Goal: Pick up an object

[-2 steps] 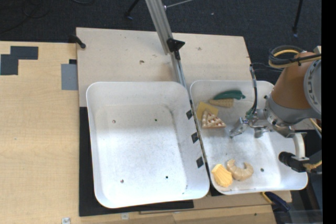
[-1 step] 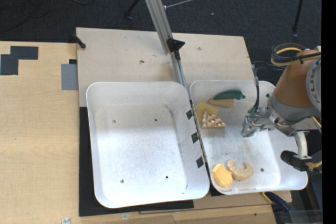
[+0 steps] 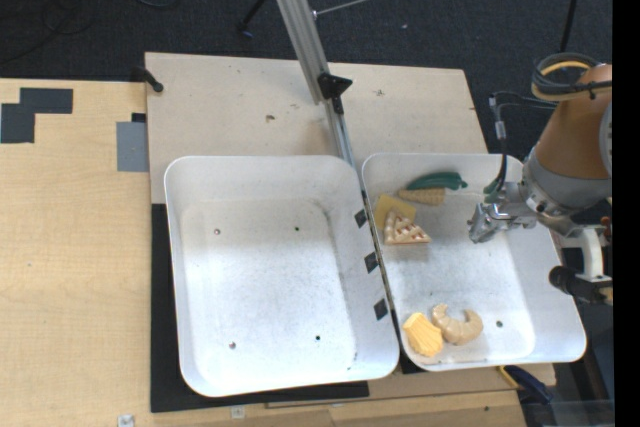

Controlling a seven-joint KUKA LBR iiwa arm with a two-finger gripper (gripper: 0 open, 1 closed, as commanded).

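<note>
The right bin [image 3: 545, 340] holds a green brush-like piece with a tan end [image 3: 434, 183] near its far edge. A yellow and tan wedge [image 3: 401, 222] lies by the bin's left wall. A yellow lump [image 3: 422, 334] and a beige curled piece [image 3: 458, 324] rest near the front edge. My gripper [image 3: 486, 223] hangs over the right side of this bin, right of the wedge and below the green piece. Nothing shows between its fingers, and their spread is too small to read.
The left bin [image 3: 200, 185] sits beside the right one, with black clips [image 3: 371, 261] along the shared wall. A slanted aluminium bar [image 3: 300, 25] rises behind the bins. A wooden board [image 3: 240, 105] lies under both bins.
</note>
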